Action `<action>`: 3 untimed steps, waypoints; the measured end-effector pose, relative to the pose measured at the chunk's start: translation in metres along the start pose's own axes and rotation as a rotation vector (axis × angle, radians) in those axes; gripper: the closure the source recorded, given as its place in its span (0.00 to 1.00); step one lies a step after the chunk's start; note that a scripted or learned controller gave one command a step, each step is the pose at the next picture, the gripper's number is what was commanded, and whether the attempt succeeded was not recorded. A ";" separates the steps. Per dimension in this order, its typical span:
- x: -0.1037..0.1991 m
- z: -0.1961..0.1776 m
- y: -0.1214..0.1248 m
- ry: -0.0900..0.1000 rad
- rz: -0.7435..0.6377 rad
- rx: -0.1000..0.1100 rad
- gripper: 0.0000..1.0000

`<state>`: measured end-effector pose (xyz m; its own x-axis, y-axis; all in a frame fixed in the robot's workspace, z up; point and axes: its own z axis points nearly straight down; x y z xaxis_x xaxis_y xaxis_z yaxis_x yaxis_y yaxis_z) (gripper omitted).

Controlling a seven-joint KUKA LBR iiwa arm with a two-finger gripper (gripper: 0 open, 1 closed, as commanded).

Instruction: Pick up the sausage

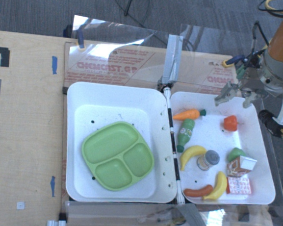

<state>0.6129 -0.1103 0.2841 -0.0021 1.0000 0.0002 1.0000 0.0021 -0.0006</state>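
The sausage [198, 191], a short reddish-brown curved link, lies at the right bin's [265, 145] near edge, touching a banana [219, 185]; the gripper [236, 95], fingers spread and empty, hangs over the far rim.

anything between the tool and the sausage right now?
Nothing blocks a descent from above. The tool hangs over the right bin's far edge; the sausage lies at the near edge. The red item, jar and bananas lie between them, and one banana touches the sausage's right end.
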 end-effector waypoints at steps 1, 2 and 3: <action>0.009 0.178 0.054 0.001 0.252 0.002 0.00; -0.053 0.196 0.003 0.000 0.704 -0.002 0.00; -0.039 0.197 0.038 0.000 1.095 -0.004 0.00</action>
<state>0.6506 -0.1495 0.0873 0.8879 0.4600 0.0015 0.4600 -0.8879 0.0030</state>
